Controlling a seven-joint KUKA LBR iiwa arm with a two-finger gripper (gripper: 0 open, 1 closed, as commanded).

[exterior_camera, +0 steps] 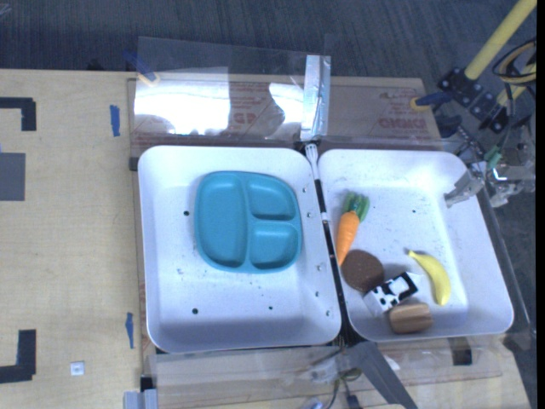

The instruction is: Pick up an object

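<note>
In the right bin (477, 228), nearest the camera, lies a brown bread roll (410, 317), touching a black-and-white block (392, 292). Just beyond sit a dark brown disc (362, 268) and a banana (433, 275). A carrot (347, 228) lies along the divider. The left bin (162, 228) holds a blue sectioned plate (249, 221). The hand (477, 184) hovers at the right bin's far rim; whether it is clenched, I cannot tell.
</note>
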